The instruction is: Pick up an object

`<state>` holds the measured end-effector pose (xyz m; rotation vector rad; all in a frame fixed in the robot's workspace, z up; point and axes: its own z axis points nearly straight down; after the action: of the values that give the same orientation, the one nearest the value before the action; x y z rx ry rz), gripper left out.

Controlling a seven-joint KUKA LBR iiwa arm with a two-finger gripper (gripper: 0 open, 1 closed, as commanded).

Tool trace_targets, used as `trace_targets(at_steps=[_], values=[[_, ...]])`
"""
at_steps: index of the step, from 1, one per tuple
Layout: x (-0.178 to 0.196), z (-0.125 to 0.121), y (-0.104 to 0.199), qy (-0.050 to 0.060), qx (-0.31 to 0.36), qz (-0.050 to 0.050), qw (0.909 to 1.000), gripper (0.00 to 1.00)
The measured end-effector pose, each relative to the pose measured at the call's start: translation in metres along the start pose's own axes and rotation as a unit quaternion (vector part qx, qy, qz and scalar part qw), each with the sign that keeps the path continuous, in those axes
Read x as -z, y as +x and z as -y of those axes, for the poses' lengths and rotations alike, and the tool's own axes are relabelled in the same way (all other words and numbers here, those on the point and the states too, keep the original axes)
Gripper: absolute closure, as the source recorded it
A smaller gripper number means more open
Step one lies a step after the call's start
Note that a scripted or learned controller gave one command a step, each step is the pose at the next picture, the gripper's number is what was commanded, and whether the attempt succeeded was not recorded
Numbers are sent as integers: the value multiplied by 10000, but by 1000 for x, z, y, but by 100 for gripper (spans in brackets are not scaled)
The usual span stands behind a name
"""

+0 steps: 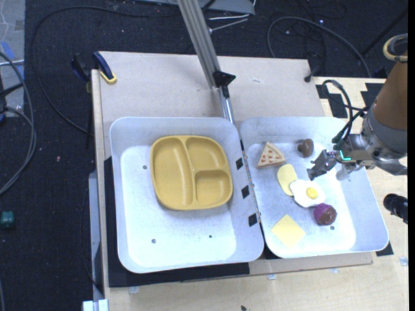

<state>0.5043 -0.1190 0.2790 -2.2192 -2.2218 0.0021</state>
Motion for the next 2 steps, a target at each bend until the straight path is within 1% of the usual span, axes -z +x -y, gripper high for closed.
trace_targets(at_steps=[1, 2], values=[[0, 0, 0, -6, 1, 1, 10000, 0], [-63, 1, -3, 24, -15, -6, 10000, 0]])
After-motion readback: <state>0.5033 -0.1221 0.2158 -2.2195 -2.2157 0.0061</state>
